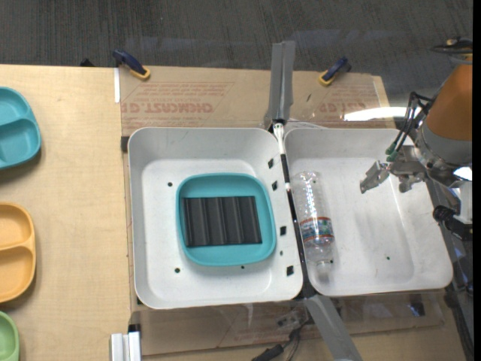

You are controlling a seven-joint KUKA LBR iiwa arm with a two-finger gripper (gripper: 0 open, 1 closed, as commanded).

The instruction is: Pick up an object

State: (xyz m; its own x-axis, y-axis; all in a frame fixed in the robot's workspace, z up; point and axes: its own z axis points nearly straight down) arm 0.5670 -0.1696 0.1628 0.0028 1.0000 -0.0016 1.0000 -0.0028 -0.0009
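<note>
Two shallow white bins side by side on the bench: left bin [150,224], right bin [391,265]. One clear plastic bottle [313,215] lying on its side in the right bin, hard against its nine o'clock wall, long axis running twelve to six, label band toward the six o'clock end. One teal tray [225,220] with a dark ribbed insert resting flat in the middle of the left bin. One gripper [391,173] hanging over the right bin toward its two o'clock corner, at three o'clock from the bottle and well apart from it; nothing seen between its tips, and cannot tell whether spread or pressed together. One orange band [455,104] above the wrist, at the frame's three o'clock edge. Three divided plates along the nine o'clock edge, each cut off: one teal [15,130], one orange [13,253], one green [6,338]. Two clamps [131,64] on the cardboard at twelve o'clock.
</note>
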